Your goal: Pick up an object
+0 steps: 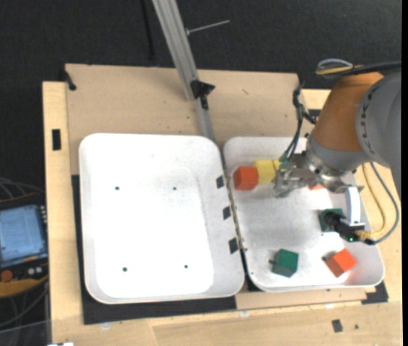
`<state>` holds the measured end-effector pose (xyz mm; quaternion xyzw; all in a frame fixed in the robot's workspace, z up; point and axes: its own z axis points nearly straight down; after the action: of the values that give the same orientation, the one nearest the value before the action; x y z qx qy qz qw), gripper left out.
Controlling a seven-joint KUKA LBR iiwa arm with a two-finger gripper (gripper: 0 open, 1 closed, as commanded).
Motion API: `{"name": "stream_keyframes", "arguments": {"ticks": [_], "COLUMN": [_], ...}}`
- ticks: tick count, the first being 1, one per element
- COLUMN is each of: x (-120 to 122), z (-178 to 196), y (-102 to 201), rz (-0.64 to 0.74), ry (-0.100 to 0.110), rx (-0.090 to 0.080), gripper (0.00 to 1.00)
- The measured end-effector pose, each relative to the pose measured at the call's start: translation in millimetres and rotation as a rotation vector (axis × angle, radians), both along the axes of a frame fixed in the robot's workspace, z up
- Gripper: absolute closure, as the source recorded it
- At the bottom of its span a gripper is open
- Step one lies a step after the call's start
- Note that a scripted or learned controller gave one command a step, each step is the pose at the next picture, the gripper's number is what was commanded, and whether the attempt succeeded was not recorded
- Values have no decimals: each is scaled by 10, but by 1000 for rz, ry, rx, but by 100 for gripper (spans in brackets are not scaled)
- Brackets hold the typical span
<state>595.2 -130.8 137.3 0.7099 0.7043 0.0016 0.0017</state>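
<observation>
Hovering at the right bin's (377, 269) ten o'clock, the tool (285, 182) is sitting just beside a yellow block (267, 169); its grip state cannot be told.

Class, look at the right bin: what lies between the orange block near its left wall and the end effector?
The yellow block lies there, touching the orange block, with the end effector just right of it, as the camera view shows.

Four blocks (285, 262) lie in the right bin (262, 283).
</observation>
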Motion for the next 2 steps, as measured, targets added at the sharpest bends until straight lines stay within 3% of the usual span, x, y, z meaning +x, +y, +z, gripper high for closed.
{"name": "stream_keyframes", "arguments": {"ticks": [2], "x": [116], "z": [1179], "y": [28], "rz": [11], "ry": [-3], "rx": [-1], "gripper": [100]}}
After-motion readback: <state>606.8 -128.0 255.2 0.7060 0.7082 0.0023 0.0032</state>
